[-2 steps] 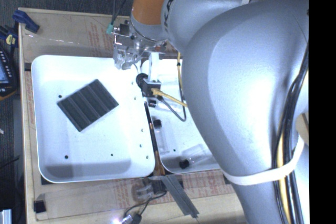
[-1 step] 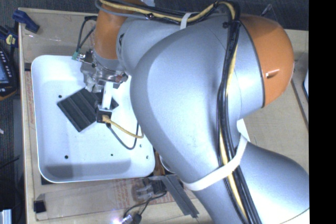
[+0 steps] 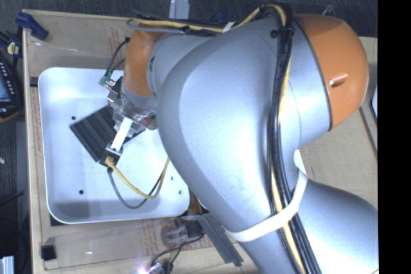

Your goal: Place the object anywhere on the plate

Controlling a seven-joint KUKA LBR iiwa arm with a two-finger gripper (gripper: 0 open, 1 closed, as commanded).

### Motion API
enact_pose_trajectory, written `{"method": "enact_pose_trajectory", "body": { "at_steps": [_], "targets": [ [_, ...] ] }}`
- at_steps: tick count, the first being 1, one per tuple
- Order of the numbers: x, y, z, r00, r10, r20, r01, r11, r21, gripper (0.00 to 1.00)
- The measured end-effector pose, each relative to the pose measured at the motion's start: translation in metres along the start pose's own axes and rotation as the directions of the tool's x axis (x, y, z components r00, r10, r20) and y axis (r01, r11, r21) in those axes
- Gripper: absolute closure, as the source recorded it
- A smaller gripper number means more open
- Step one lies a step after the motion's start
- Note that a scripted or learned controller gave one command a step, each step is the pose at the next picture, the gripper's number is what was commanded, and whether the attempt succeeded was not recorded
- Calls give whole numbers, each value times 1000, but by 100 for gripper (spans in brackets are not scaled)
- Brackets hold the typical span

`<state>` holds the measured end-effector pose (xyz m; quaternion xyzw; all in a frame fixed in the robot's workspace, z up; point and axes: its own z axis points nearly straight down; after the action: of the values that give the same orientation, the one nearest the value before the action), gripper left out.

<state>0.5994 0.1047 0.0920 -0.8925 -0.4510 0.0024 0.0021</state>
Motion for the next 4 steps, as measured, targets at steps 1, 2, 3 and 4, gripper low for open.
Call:
{"method": "enact_pose_trajectory", "body": {
  "at_steps": [1,2,3,4],
  "targets": [
    [-21,-18,-177,988,154,-2,-154,988,-2,100],
    [-52,-93,-110,822,569,0,-569,822,-2,100],
    [-61,-65,-220,926,377,-3,-377,926,-1,100],
    [55,-90,-131,963,270,3,-270,963,-3,100]
  ]
}}
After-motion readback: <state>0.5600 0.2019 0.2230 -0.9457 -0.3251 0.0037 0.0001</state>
